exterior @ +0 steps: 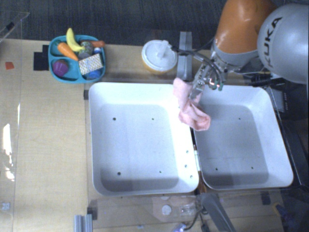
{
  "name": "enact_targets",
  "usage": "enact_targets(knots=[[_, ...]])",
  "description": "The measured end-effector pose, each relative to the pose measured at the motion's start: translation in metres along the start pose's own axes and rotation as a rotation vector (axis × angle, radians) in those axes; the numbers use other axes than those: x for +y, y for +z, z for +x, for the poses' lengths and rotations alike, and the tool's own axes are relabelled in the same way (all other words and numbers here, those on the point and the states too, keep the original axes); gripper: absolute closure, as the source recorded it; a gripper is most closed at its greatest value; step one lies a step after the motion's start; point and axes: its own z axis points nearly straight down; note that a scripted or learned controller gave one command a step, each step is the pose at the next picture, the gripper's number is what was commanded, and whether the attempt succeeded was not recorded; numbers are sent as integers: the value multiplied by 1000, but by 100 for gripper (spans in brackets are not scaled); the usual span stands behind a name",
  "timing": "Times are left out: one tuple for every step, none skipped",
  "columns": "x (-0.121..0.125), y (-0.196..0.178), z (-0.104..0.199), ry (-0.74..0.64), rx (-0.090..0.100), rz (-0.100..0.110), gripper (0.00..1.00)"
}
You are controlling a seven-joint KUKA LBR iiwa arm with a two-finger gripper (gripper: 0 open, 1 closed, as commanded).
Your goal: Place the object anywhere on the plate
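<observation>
- Arm (270, 28) reaches in from the right; orange band sits above the wrist, over the back rim of the right bin (246, 173).
- Gripper (197, 92) points down at the seam between the two bins, near their back edge.
- Fingers are pinched on the top of a pink cloth (192, 111); the cloth hangs from them in a limp fold.
- Cloth hangs over the divide: upper part above the left bin's right rim, lower bunched end over the right bin's left edge. Cannot tell whether the lower end touches a rim.
- Left bin (135, 144): white floor bare apart from small dark dots.
- Right bin: the same, white floor with a few dots.
- Blue tray (54, 75) behind the left bin, on the bench (43, 153): holds a banana (72, 40), a carrot (66, 50), a purple piece (60, 67), and a speckled block (91, 64).
- Yellow-rimmed plate (159, 57) behind the bins, just left of the gripper, with a white item on it; apart from the cloth.
</observation>
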Motion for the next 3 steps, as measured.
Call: enact_targets(knots=[[52,4,15,-366,-1,-2,100],[107,-10,41,-370,-2,-4,100],[156,-12,61,-369,-1,-4,100]])
